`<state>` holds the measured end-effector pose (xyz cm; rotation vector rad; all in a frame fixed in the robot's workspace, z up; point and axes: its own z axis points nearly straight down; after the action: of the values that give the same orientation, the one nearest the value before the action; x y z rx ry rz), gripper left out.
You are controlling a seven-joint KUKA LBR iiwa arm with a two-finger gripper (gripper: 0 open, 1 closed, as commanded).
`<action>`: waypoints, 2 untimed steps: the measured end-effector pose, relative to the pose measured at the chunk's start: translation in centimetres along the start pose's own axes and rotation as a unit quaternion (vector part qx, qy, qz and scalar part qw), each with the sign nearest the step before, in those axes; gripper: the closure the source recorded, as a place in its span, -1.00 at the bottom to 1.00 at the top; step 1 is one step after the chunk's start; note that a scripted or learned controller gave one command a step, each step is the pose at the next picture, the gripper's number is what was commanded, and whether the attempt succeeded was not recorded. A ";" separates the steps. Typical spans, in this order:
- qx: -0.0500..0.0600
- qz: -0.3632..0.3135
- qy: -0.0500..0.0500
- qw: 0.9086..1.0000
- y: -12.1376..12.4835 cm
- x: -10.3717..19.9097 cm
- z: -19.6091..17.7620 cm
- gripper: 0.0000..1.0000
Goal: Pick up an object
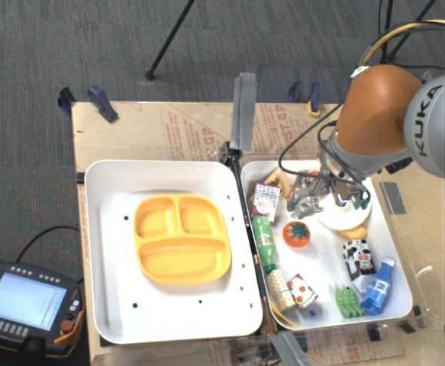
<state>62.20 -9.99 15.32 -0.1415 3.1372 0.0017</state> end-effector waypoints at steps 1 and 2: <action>-0.001 -0.073 0.000 0.997 -3.3 -1.9 4.8 1.00; 0.000 0.073 -0.001 0.997 -2.2 -2.1 6.5 1.00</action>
<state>64.48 -12.00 8.81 0.0867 3.1383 0.0032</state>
